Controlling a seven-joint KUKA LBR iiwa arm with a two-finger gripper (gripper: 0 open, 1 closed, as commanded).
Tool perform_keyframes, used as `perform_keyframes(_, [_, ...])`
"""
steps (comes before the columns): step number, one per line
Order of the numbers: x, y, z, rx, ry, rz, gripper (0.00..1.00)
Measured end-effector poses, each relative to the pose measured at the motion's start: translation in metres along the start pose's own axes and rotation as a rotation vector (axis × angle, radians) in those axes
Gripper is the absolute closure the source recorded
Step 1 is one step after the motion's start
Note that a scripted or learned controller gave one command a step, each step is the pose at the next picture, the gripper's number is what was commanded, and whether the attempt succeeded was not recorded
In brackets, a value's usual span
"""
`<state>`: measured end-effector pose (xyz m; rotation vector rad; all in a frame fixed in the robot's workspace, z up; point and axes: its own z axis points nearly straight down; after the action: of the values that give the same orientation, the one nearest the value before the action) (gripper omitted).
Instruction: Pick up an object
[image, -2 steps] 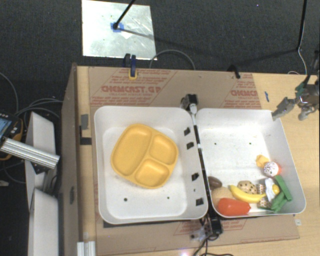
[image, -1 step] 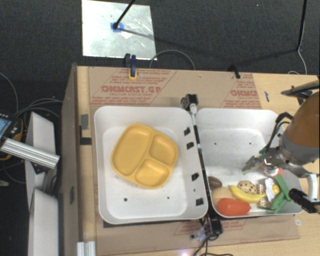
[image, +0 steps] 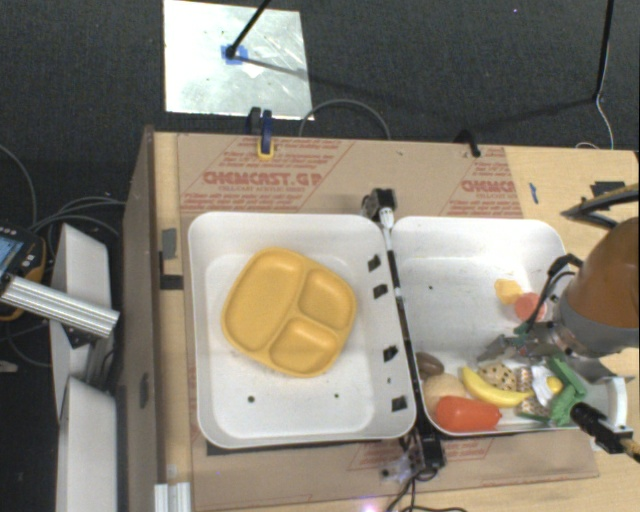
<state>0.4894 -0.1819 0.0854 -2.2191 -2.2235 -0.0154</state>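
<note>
The right bin (image: 470, 250) holds a pile of toy food in its near right corner. A yellow banana (image: 488, 388) lies beside a red pepper-like piece (image: 464, 413). A small orange piece (image: 508, 291) and a red-orange one (image: 525, 308) sit further back, and a green item (image: 566, 392) lies at the right. Two brown lumps (image: 432, 372) rest against the divider. My gripper (image: 515, 348) hangs low over the pile, just above the banana, under the orange band (image: 612, 285) of the arm. Nothing is seen held in it.
A yellow divided plate (image: 290, 312) lies in the left bin (image: 230, 410). A black-clipped divider (image: 393, 300) separates the bins. Cardboard (image: 330, 175) lines the bench behind them, and cables run along the near edge.
</note>
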Motion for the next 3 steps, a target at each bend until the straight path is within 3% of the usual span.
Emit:
perform_keyframes(1, [-0.025, 0.097, 0.000, -0.005, -0.012, -0.006, 0.00])
perform_keyframes(2, [-0.025, 0.093, -0.010, 0.001, -0.009, -0.005, 1.00])
perform_keyframes(3, [-0.022, 0.152, -0.002, 0.028, 0.006, -0.005, 1.00])
